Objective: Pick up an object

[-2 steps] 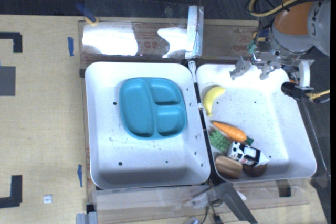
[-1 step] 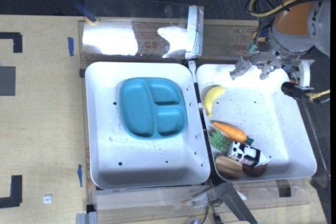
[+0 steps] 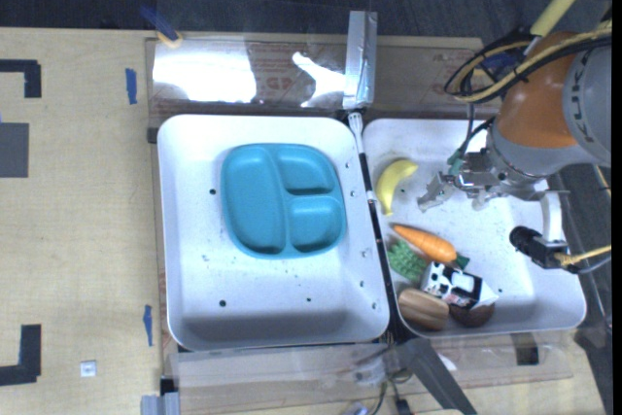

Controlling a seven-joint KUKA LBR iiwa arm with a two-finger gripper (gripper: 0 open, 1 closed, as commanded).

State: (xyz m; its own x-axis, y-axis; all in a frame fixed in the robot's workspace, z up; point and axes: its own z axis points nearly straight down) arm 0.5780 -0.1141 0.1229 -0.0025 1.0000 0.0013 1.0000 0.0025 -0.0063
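In the right bin [image 3: 559, 306], the gripper [image 3: 457, 191] hangs just right of the banana [image 3: 394, 180], apart from it. Whether the pincer is open cannot be told. The carrot [image 3: 425, 243] lies below.

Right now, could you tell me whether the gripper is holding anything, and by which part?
Nothing is held: the gripper hangs over bare floor of the right white bin, apart from the yellow banana.

The bins [image 3: 194, 306] look like matt white plastic; the blue tray [image 3: 284, 199] is smooth, faintly glossy plastic; the bench [image 3: 68, 238] is pale, matt wood.
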